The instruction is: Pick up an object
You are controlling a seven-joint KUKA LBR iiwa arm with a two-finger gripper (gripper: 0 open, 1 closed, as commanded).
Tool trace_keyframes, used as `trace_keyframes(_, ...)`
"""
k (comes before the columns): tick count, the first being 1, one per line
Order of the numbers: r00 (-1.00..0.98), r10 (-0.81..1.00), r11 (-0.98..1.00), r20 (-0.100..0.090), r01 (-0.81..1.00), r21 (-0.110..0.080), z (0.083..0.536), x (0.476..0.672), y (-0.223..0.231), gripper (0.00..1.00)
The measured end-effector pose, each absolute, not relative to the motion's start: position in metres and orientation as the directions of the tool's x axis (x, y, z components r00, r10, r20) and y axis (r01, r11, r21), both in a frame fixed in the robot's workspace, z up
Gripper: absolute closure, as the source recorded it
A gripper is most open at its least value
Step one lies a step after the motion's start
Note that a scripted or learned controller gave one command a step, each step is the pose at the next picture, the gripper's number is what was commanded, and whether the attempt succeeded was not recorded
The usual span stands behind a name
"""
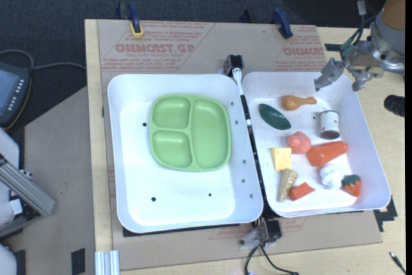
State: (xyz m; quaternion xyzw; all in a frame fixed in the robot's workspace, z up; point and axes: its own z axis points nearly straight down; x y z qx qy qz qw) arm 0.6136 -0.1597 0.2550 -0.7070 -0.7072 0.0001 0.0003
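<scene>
The right bin (370,138) holds several toy foods: a tan drumstick (297,101), a dark green leaf-shaped piece (275,116), a small can (329,124), a pink ball (298,142), an orange carrot (327,152), a yellow cheese cube (281,158), a cone (286,183), a white piece (330,174) and a strawberry (351,185). My gripper (340,79) hangs over the bin's far right corner, above and to the right of the drumstick. It is open with nothing between its fingers.
The left bin (129,138) bears a green divided plate (190,132). Blue clamps (135,17) (281,22) hold the cardboard base at the back. A black divider (244,116) runs between the bins.
</scene>
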Motion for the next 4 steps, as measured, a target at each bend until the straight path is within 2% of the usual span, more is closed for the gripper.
trace_keyframes(1, 0.0, 1.0, 0.0, 0.002, 1.0, -0.007, 0.192, 0.612, -0.163, 0.0)
trace_keyframes(2, -0.001, 1.0, 0.001, 0.001, 1.0, -0.005, 0.149, 0.613, -0.161, 0.0)
trace_keyframes(3, 0.0, 1.0, 0.0, 0.002, 1.0, -0.007, 0.098, 0.603, -0.154, 0.0)
trace_keyframes(4, 0.0, 1.0, 0.0, 0.001, 1.0, -0.004, 0.084, 0.603, -0.154, 0.0)
